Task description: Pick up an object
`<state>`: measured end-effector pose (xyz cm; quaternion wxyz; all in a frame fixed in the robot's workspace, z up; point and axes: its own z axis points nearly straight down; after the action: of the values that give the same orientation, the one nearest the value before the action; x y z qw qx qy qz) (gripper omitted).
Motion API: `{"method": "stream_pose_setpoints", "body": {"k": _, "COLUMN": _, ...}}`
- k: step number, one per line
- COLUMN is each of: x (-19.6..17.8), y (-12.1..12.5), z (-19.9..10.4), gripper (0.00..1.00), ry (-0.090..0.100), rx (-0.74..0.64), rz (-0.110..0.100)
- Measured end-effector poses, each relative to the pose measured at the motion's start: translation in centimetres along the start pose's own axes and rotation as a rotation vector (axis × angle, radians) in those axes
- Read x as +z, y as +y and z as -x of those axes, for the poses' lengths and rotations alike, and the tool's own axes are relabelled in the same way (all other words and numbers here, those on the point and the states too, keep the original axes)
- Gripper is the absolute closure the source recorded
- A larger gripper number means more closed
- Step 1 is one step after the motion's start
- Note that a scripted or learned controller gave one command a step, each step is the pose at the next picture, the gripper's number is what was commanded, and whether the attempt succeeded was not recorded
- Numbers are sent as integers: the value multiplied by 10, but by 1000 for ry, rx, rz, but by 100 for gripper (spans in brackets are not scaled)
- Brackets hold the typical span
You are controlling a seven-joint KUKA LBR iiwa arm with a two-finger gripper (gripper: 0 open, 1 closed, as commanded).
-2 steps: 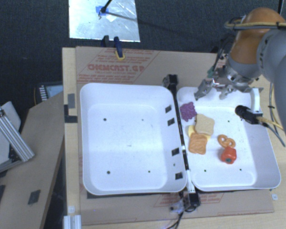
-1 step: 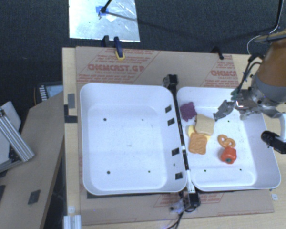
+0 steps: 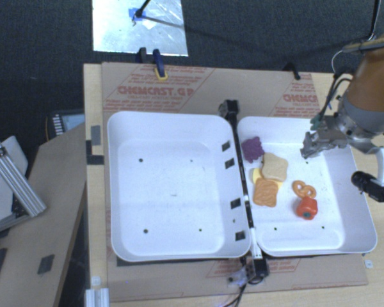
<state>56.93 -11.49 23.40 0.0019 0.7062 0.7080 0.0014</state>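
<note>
- The left bin (image 3: 173, 184), white and shallow, lies on the worktop (image 3: 198, 85), its floor showing a few small dark dots.
- A row of dark clips runs down the seam where the left bin meets the right bin (image 3: 352, 235).
- A purple object (image 3: 252, 148) lies near the upper left corner of the right bin, just beside the seam.
- Below it, a pale tan bread-like piece (image 3: 275, 167) overlaps a yellow piece (image 3: 258, 174), and an orange-brown slab (image 3: 265, 192) lies just below them, touching or nearly so.
- Further right, a small pretzel-shaped piece (image 3: 303, 188) lies just above a red-orange object (image 3: 307, 208) (perhaps a toy pepper; too small to be sure).
- The hand (image 3: 309, 149) hangs over the upper right part of the right bin, right of the bread-like piece and above the pretzel-shaped piece, apart from both.
- Nothing shows between its fingers; how far they are parted I cannot tell at this size.
- The grey arm with its orange band (image 3: 371, 82) reaches in from the right edge.
</note>
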Motion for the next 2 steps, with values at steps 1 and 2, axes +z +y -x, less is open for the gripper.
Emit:
{"method": "stream_pose_setpoints", "body": {"k": 1, "x": -162, "y": 17, "z": -61, "gripper": 100, "ry": 1, "rx": -9, "rz": 17}}
{"method": "stream_pose_setpoints", "body": {"k": 2, "x": -243, "y": -12, "z": -151, "gripper": 100, "ry": 4, "rx": -11, "rz": 8}}
